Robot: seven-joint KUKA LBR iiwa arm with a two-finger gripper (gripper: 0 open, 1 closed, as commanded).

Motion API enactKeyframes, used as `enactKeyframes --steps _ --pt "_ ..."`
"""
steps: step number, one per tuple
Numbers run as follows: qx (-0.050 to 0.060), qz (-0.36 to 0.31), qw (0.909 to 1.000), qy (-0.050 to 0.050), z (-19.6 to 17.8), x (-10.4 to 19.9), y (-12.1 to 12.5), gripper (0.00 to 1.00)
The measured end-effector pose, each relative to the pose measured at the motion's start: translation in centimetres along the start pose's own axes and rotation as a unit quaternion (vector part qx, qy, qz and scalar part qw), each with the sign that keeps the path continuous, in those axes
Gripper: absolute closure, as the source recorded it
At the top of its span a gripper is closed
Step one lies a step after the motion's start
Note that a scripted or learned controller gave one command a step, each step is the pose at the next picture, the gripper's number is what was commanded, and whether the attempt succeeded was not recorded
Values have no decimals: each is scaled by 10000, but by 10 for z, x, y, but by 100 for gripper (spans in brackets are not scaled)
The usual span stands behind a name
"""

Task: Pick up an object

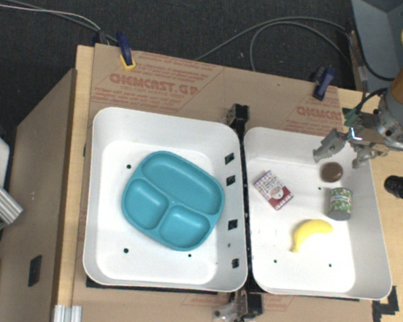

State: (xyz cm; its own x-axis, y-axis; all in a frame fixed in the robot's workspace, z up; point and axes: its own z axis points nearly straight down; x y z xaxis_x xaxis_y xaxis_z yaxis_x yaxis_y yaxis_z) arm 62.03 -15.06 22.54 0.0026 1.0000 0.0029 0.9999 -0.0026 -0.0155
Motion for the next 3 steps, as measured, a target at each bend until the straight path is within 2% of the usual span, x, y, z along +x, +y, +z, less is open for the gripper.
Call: enactKeyframes --steps 1,2,3 --pt "-73 -15 10000 -13 -9 0 2 0" --pt "-50 -13 10000 -7 33 1 0 0" --pt "-49 -21 10000 -7 88 -1 10 0"
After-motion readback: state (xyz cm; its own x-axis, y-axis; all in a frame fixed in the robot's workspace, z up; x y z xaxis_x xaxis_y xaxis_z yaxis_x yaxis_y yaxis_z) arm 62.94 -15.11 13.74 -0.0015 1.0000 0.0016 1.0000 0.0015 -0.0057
